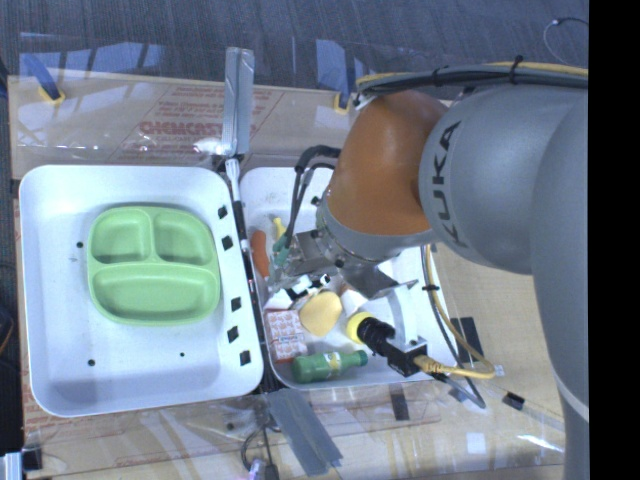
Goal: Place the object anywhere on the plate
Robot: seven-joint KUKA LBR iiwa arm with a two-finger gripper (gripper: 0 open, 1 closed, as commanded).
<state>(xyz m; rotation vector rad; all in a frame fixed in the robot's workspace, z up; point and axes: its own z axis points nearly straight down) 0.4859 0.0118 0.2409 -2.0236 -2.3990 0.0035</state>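
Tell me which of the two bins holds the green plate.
The left bin holds the green plate, a three-compartment tray lying flat. The right bin, under the arm, holds loose items instead, including a green bottle.

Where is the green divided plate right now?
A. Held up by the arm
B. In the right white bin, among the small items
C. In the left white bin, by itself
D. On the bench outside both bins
C: the green divided plate lies flat in the left bin, while the green bottle and other small items sit in the right bin beneath the arm.
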